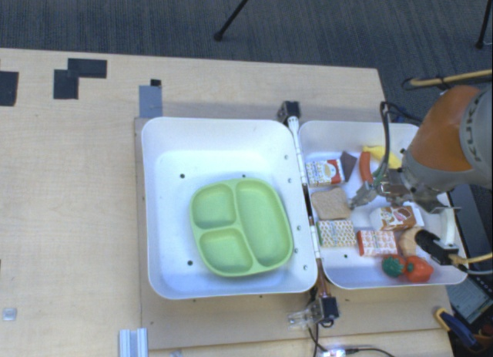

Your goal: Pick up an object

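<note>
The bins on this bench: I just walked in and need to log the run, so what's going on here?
A KUKA arm reaches in from the right over the right bin, its gripper low among a clutter of small food items, near a brown slice. Nothing can be seen held. The left bin holds a green divided plate. A red and green vegetable toy lies at the right bin's near edge.

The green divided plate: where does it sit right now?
The green divided plate lies in the left white bin, toward its near right part, close to the divider from the right bin.
</note>
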